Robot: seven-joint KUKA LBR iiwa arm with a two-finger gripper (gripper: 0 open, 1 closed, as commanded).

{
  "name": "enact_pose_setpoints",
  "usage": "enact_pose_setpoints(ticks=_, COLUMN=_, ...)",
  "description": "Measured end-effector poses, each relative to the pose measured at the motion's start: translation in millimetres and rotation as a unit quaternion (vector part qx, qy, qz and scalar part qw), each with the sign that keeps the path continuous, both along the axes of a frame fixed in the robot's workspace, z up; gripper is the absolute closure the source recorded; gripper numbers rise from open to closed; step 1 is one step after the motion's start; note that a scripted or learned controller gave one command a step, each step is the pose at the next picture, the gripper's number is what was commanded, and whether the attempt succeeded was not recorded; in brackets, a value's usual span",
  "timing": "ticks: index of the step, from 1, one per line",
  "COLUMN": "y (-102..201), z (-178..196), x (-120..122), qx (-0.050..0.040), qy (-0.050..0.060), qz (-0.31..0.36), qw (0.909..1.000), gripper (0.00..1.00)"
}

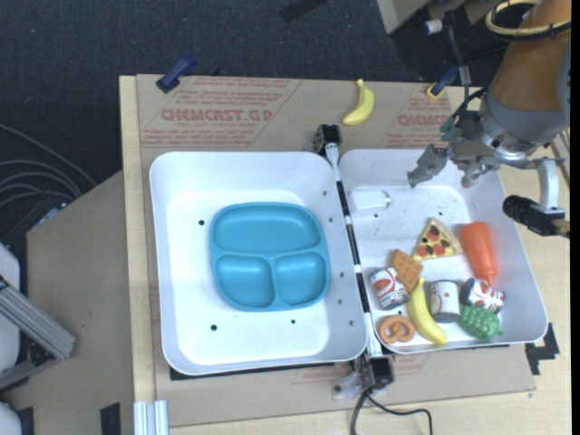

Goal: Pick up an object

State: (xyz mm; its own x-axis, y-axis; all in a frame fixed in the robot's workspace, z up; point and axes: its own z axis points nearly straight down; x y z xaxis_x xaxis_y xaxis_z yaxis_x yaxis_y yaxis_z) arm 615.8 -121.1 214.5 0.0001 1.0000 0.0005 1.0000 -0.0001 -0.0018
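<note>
Hovering over the far end of the right bin (pixel 517 284), your hand (pixel 449 169) has its fingers spread open and holds nothing, while the toys sit crowded toward the near end, well apart from it. You would do best to go for the carrot (pixel 478 250) or the pizza slice (pixel 438 241), since each lies at the far edge of the pile with bare white floor beside it. Bring the hand straight down with a finger on either long side, because the banana (pixel 424 314) and cans (pixel 444 299) are touching and likely to shift.
</note>
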Motion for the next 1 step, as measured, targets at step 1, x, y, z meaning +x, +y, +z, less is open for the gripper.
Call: enact_pose_setpoints(ticks=1, y=-15.4, z=-130.2, x=22.2, qx=-0.0001, qy=0.0, qz=0.0, qw=1.0, gripper=0.0)
